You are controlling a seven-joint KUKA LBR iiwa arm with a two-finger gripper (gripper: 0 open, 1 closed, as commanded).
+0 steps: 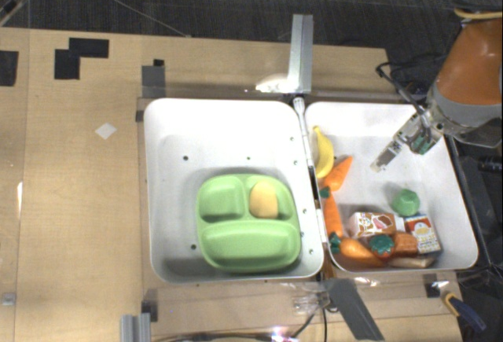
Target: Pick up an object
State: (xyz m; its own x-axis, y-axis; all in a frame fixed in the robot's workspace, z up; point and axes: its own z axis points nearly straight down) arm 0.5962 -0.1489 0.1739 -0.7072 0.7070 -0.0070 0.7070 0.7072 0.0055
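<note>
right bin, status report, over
Gripper above bare right bin floor, holding nothing. Green round piece nearest, untouched. Banana and carrot alongside.

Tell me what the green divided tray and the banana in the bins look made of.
Green divided tray: likely moulded plastic, smooth and matte, with rounded compartment walls in one even colour. Banana: probably toy plastic, uniformly yellow with a slight sheen, though real fruit can't be ruled out at this resolution.
</note>
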